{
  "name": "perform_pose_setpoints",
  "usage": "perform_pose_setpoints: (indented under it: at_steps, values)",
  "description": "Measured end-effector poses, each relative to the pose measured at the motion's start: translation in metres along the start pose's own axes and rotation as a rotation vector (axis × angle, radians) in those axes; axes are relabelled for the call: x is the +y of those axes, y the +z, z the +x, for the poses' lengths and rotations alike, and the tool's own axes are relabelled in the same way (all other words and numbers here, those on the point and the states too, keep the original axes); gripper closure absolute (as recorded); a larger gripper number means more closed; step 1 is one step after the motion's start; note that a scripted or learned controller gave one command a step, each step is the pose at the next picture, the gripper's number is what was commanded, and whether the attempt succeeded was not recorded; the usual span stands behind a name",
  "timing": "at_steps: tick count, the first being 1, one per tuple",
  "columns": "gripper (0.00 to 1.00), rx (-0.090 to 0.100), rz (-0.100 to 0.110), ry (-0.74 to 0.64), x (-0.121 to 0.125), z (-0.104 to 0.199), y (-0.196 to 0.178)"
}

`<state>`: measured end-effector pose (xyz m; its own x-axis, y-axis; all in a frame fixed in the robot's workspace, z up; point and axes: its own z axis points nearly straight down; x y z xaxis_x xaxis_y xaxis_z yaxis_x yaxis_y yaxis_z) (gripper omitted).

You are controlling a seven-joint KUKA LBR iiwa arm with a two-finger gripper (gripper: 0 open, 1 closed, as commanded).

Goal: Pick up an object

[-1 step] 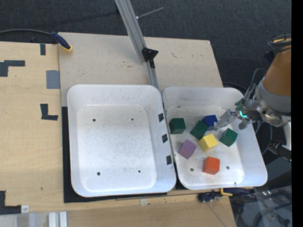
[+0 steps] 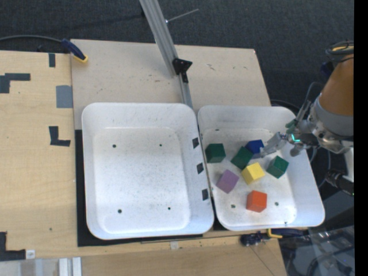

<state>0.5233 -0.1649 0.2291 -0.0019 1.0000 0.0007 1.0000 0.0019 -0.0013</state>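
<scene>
The blue cube [image 2: 255, 146] sits in the right bin [image 2: 307, 211], just beside the gripper [image 2: 272, 146], whose tip reaches it from the right. Whether the jaws are wide or narrow cannot be told, nor whether they touch it. Around the blue cube lie two green cubes [image 2: 215, 152] [image 2: 278, 167], a yellow cube [image 2: 252, 172], a purple cube [image 2: 227, 181] and an orange cube [image 2: 256, 200].

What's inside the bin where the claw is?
The right bin holds six blocks: two dark green, olive green, blue, yellow, purple, orange. The claw covers part of the blue one.
</scene>
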Motion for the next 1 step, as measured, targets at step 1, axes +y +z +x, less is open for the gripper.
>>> perform_pose_setpoints:
  at_steps: [1]
  values:
    - [0.00, 0.001, 0.006, 0.002, -0.0107, 0.0011, 0.0575]
